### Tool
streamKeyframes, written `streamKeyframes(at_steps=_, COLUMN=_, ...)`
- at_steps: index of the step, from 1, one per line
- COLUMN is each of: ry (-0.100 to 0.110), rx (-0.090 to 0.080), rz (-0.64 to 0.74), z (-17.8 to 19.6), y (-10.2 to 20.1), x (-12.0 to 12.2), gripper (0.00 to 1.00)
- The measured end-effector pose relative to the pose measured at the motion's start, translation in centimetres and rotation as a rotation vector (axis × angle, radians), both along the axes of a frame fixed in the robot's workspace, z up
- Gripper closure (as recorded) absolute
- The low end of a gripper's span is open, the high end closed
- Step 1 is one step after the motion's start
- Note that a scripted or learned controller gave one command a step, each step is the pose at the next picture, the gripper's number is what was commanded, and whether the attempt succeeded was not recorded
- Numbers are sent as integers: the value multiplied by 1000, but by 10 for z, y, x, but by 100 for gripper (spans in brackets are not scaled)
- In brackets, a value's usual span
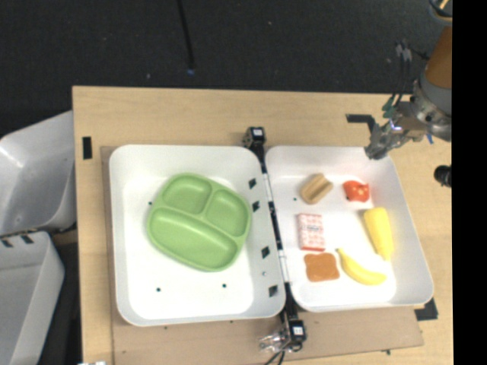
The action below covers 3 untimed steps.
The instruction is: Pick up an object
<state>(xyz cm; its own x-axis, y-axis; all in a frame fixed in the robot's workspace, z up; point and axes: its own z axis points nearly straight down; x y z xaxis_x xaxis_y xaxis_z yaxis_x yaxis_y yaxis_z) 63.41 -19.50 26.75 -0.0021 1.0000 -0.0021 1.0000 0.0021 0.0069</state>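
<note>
We see the gripper poised over the right bin's far rim, grasping nothing; its clench we cannot tell. The nearest pickable, a tomato, lies just below.

Legible text: none. Small flat pink-and-white printed packet, in the right shallow white bin: markings present, too small and blurred to read.

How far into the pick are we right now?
Nothing looks picked yet: the hot dog, tomato, corn, banana, toast and pink packet all lie in the right bin. The gripper sits at that bin's top right corner. Descent, grasp and lift remain.
</note>
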Motion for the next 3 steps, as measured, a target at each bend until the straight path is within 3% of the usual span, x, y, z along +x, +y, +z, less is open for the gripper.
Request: streamKeyframes(at_steps=3, ry=8, rx=2, rz=2, z=-20, y=160, x=-37, gripper=100)
